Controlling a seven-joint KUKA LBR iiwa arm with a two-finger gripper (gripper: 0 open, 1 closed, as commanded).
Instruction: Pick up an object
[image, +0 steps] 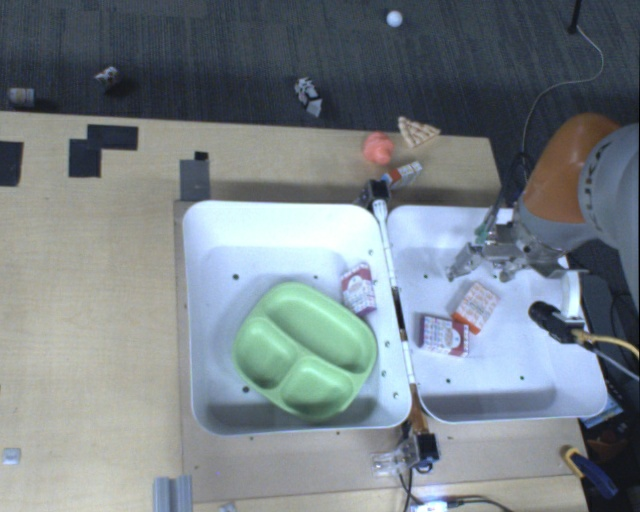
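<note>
Two shallow white bins sit side by side on the counter (90, 300), the arm's tool (489, 262) hanging with fingers spread wide and nothing between them in the right bin (520, 395), just above a small tan-and-red packet (477, 304). Nearby to the lower left lies a red-and-white packet (443, 335), while the left bin (205, 330) holds a green divided tray (305, 348) and another packet (358, 289). A clean pick would likely mean lowering straight over the tan packet, fingers straddling its short sides, before closing.

Tray (305, 347) in left bin (215, 240)
</note>
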